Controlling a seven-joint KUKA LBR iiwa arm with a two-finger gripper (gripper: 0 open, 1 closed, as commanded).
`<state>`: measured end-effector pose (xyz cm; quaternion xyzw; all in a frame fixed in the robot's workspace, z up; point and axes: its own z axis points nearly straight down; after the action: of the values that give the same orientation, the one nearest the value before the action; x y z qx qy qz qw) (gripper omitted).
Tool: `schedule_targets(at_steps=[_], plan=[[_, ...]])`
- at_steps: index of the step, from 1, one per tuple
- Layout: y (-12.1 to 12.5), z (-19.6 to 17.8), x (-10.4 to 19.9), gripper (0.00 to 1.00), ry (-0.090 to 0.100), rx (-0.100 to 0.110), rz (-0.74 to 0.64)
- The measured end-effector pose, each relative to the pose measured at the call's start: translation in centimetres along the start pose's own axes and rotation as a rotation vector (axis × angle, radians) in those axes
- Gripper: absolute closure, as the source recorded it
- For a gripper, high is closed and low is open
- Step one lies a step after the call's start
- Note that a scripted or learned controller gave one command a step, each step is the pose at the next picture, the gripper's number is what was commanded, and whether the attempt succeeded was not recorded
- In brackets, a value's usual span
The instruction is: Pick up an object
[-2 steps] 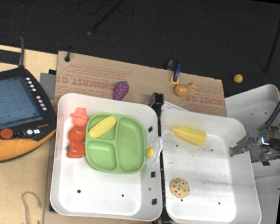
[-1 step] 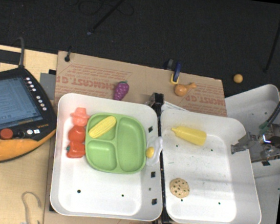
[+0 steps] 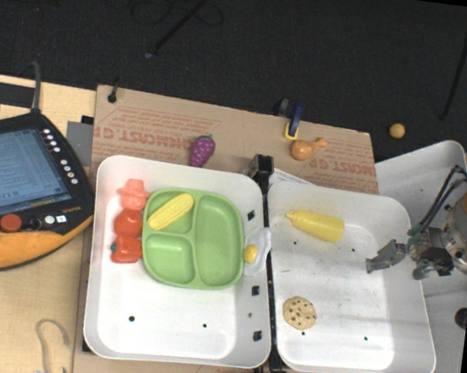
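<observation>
Gripper (image 3: 403,259) sits over the right bin's (image 3: 404,356) right edge, fingers spread, nothing between them. Yellow mustard bottle (image 3: 316,226) lies near the back of that bin, cookie (image 3: 299,312) toward its front left, both well apart from the gripper. Left bin (image 3: 158,326) has a green divided plate (image 3: 207,251) carrying a corn cob (image 3: 169,210), red bottle (image 3: 129,223) just beside it

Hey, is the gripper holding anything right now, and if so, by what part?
Nothing is held. The gripper hangs over the right bin with nothing between its fingers, apart from the mustard bottle and the cookie.
</observation>
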<state>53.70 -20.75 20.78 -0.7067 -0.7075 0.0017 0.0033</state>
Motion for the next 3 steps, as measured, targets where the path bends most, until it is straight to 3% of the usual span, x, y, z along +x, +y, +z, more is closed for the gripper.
schedule_targets(at_steps=[2,3], plan=[[-1.0,10.1,0.2,0.0,0.001,0.0,0.0],[-1.0,12.1,0.5,0.0,0.0,-0.003,0.0]])
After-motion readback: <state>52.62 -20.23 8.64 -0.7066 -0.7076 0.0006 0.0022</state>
